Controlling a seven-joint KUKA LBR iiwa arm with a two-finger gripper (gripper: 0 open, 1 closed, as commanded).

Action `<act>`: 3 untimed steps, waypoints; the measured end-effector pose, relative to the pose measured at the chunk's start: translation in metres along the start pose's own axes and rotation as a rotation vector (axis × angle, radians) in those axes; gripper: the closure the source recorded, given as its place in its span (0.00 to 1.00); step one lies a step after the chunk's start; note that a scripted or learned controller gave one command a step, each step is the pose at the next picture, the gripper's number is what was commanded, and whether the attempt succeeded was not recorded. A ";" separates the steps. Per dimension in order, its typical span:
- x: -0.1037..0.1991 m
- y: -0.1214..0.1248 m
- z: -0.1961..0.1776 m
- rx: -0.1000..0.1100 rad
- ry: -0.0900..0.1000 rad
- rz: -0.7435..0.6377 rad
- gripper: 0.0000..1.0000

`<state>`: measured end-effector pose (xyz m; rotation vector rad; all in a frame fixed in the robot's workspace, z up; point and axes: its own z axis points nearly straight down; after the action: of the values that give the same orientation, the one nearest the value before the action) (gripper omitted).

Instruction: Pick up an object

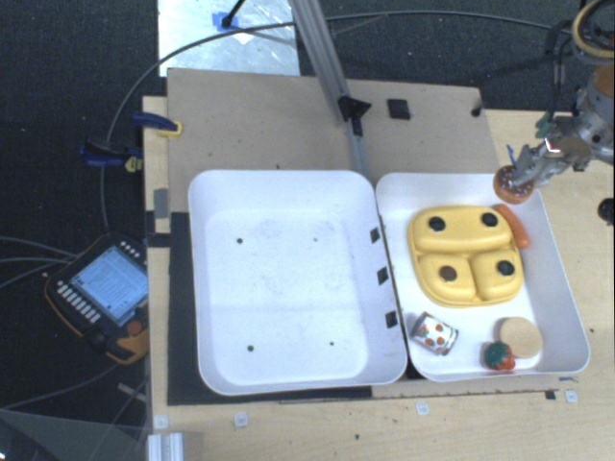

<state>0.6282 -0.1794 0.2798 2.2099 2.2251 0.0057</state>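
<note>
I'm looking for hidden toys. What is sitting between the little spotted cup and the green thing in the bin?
Nothing. In the camera view, bare white bin floor lies between the spotted cup and the green thing. The tan round block sits just beyond, touching the green thing.

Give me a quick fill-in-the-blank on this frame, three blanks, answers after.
1. The yellow tray lies in the ____ bin.
2. The gripper hangs over that bin's ____ edge.
3. The small can with coloured dots lies ____ the tray in this view.

Answers: right; far; below
</note>
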 end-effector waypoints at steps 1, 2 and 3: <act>0.042 -0.011 0.004 0.005 0.002 -0.001 1.00; 0.088 -0.026 0.010 0.006 0.003 -0.002 1.00; 0.130 -0.030 0.015 0.006 0.002 -0.001 1.00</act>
<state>0.5975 -0.0495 0.2640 2.2123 2.2307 0.0013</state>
